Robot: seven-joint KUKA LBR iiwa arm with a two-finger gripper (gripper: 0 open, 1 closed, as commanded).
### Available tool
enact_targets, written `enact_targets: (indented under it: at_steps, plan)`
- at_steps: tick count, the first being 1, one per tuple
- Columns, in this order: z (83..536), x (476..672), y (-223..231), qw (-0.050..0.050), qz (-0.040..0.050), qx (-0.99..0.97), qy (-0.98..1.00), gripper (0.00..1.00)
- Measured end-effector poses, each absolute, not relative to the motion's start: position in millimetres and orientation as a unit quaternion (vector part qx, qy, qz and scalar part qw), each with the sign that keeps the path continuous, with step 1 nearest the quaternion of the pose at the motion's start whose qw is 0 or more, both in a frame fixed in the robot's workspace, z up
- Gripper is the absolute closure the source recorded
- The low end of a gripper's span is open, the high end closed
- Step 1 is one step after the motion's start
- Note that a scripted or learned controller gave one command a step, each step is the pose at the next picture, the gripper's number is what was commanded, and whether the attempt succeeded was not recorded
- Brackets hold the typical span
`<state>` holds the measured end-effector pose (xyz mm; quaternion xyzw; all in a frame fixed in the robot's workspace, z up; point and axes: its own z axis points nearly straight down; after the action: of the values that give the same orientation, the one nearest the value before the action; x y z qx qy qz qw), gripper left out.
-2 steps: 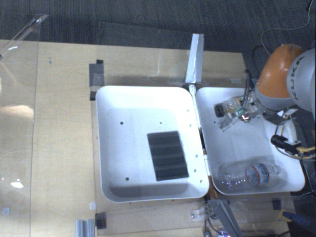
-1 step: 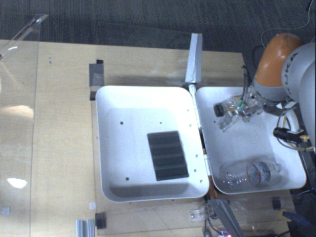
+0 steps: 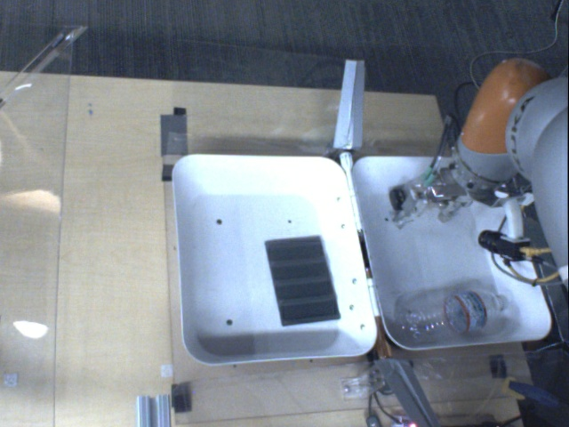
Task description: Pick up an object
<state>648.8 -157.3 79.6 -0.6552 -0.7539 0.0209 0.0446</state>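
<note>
A black ribbed rectangular pad [image 3: 302, 280] lies flat in the left bin [image 3: 200, 238], a little right of its middle. A clear plastic bottle [image 3: 449, 314] with a blue-and-red label lies on its side near the front edge of the right bin [image 3: 391, 265]. My gripper [image 3: 402, 205] hangs over the back left part of the right bin, pointing left. It is open with nothing between its fingers. The bottle lies well in front of it, and the black pad is off to its left in the other bin.
The grey arm with its orange band [image 3: 498, 105] comes in over the right bin's back right corner, with cables [image 3: 511, 247] trailing beside it. A metal post [image 3: 348, 105] stands behind the seam between the bins. A clear panel [image 3: 36, 221] covers the bench at the left.
</note>
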Motion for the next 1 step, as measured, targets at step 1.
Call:
enact_targets:
  at_steps: [1]
  plan:
    - [79.2,643.0,-155.7,0.043,0.0258,-0.553,-0.832,0.00]
